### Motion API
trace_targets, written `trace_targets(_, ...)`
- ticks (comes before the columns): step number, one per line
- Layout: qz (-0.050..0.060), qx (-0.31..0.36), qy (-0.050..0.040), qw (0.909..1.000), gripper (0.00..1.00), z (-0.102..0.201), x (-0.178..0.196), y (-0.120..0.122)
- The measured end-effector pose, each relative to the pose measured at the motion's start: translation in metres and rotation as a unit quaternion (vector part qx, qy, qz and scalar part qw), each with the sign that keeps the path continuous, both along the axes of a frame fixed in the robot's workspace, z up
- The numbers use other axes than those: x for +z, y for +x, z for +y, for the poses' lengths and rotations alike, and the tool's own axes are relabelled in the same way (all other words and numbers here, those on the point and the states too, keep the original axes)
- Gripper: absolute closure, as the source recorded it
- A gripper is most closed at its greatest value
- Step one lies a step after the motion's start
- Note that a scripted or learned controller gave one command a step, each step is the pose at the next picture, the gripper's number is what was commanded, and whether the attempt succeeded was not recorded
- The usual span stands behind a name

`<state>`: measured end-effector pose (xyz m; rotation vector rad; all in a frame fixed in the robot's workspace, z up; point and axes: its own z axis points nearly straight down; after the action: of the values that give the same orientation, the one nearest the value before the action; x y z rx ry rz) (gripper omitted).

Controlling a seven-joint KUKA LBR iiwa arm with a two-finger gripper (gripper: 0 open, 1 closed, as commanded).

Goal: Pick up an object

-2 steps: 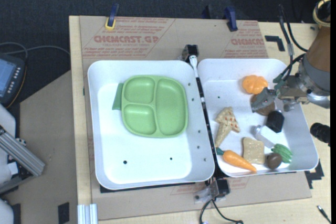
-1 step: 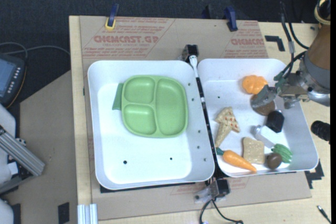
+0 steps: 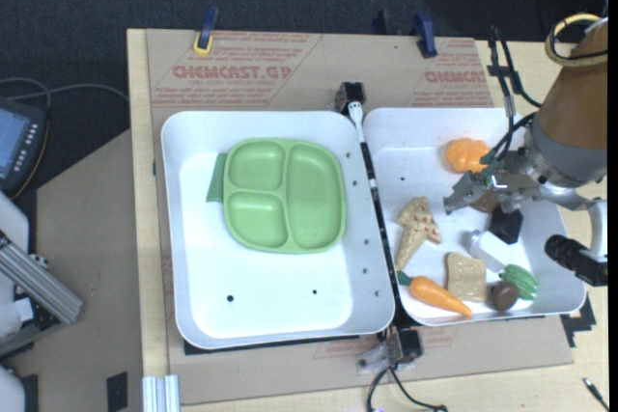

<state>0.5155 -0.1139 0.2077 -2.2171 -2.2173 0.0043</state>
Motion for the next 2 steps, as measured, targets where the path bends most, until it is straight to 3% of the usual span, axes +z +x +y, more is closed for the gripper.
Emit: trace_targets(2, 0.000, 0.000, 0.0000, 1.0000, 0.00, -0.003, -0.115, 0.002)
